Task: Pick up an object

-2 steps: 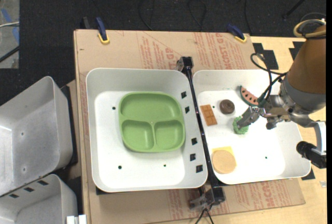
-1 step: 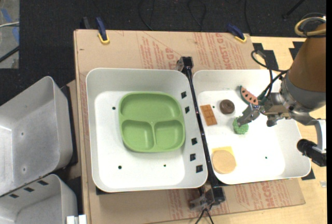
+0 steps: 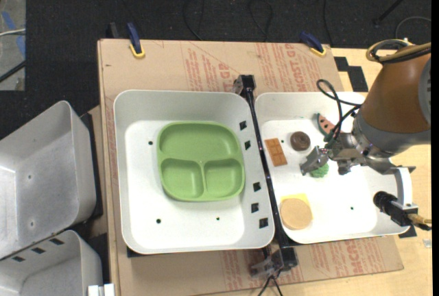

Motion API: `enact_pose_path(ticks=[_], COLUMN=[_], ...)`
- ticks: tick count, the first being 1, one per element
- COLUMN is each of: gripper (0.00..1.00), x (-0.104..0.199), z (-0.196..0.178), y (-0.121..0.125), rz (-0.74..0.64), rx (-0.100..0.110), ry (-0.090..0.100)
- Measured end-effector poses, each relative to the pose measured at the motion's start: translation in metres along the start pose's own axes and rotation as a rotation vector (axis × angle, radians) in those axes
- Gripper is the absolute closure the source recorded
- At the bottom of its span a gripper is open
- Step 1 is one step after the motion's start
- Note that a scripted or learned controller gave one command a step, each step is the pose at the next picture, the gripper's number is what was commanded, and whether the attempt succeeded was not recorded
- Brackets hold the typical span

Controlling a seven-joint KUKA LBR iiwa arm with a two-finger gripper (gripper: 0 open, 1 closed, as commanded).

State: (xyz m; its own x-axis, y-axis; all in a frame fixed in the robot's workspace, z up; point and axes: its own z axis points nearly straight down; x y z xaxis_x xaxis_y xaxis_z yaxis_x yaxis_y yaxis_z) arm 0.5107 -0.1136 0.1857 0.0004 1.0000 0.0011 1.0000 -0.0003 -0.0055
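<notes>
The arm reaches in from the right and bends down over the right bin. Its gripper sits low in the middle of that bin, pointing left, right over a small green piece. The grey jaws overlap the green piece, and I cannot tell whether they are open or closed, or whether the piece sits between them.

Other things lie in the same bin. A dark brown round piece rests just left and far of the gripper. A flat orange-brown waffle lies further left, close to the bin's left wall. A tan round cookie lies near the front left corner, well apart from the gripper. A small reddish piece lies toward the far wall, beside a black cable.

The left bin holds a green divided plate, lying flat in its middle with three compartments.

Both bins stand side by side on a cardboard sheet that covers the tabletop, with clamps at its far edge.
</notes>
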Motion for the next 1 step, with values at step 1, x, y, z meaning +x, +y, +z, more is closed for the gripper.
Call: enact_pose_path(ticks=[1], gripper=[0.0], x=[0.0043], z=[0.045], y=[0.0039], rz=[0.001], rx=[0.0], ry=[0.0])
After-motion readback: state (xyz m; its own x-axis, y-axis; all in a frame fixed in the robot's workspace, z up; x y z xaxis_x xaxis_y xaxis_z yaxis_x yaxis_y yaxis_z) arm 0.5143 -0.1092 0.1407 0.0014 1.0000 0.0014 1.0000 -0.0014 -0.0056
